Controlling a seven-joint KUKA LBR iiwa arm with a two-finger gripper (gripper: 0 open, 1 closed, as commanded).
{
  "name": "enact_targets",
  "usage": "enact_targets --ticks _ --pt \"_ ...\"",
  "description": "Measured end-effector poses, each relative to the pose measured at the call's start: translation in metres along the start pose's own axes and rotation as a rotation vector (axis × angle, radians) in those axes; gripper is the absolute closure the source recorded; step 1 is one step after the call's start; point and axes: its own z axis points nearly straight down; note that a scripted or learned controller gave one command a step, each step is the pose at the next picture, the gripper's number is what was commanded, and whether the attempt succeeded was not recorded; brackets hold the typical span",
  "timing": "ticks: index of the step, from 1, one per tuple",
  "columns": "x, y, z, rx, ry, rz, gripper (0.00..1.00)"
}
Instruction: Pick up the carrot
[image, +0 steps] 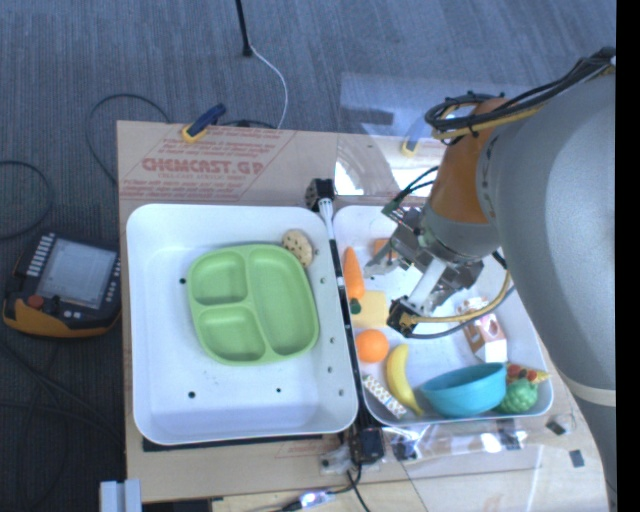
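The carrot is orange with a green tip at its near end. It lies lengthwise along the left wall of the right bin, near the far end. My gripper hangs over the far half of that bin, just to the right of the carrot and a little above it. Nothing shows between the fingers, and the wrist hides the bin floor below it.
Near the carrot in the right bin lie a yellow block, an orange, a banana, a blue bowl, a green toy and a small carton. The left bin holds a green divided plate and a cookie.
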Motion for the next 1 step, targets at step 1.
enact_targets --ticks 1 --pt "-0.0459 -0.0659 0.0010 0.005 -0.003 -0.025 0.00"
